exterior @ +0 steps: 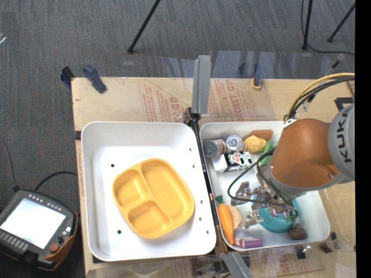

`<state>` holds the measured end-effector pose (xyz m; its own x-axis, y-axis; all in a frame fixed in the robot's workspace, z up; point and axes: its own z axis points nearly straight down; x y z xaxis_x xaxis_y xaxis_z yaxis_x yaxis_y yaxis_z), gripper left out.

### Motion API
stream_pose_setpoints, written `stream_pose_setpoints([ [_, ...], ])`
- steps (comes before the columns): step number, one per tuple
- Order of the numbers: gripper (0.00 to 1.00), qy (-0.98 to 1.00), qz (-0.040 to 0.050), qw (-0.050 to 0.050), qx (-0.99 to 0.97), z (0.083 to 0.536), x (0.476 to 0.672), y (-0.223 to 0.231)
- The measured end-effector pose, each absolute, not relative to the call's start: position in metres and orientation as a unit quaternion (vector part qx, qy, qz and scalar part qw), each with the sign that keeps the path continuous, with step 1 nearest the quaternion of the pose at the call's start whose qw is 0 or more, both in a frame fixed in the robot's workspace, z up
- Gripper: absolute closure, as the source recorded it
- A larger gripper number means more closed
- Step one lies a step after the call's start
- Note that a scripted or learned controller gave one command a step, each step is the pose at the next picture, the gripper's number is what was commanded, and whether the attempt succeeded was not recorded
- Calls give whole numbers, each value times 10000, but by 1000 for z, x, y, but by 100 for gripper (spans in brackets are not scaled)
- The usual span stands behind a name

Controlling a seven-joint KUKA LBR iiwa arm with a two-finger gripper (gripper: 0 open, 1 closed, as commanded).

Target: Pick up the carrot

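The carrot (225, 222) is orange and lies lengthwise along the left wall of the right bin (322, 210), near the front. It rests on the bin floor beside a pale beige item (236, 216). My gripper (258, 205) hangs low over the middle of the right bin, just right of the carrot and apart from it, above the edge of a teal bowl (279, 220). The arm's orange band (301, 155) hides part of the bin behind it. Nothing can be seen held in the gripper.
The left bin (98, 143) holds a yellow divided plate (153, 197). The right bin also holds a can (234, 142), a small bottle (214, 148), a yellow item (255, 144), a black-and-white box (236, 161), a purple box (248, 242) and a brown lump (298, 231).
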<state>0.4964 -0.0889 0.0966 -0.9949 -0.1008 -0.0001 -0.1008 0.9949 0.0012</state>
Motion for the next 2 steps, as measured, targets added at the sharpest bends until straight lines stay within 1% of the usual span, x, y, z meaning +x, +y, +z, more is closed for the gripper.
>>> stream_pose_setpoints([
  [1, 100, 9755, 6, 20, -2200, 188, 511, -46],
  [2, 100, 9914, 3, 13, -1311, 231, 510, -108],
])
